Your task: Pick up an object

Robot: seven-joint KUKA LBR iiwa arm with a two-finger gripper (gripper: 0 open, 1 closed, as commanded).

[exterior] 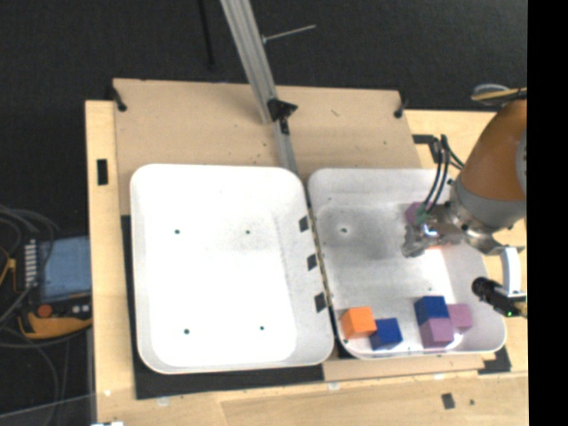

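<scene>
Starting at the left, the left bin (222, 264) sits beside the right bin (355, 211), the two touching along their inner edges. Along the right bin's near edge lie an orange block (358, 321), a small blue block (387, 333) touching it, then a purple block (436, 331) in front of a larger blue block (431, 309), with a pink block (461, 316) just beside them. Farther back, the gripper (417, 238) hangs low over the right bin's floor, well apart from the blocks; whether it is apart or together I cannot tell.
</scene>
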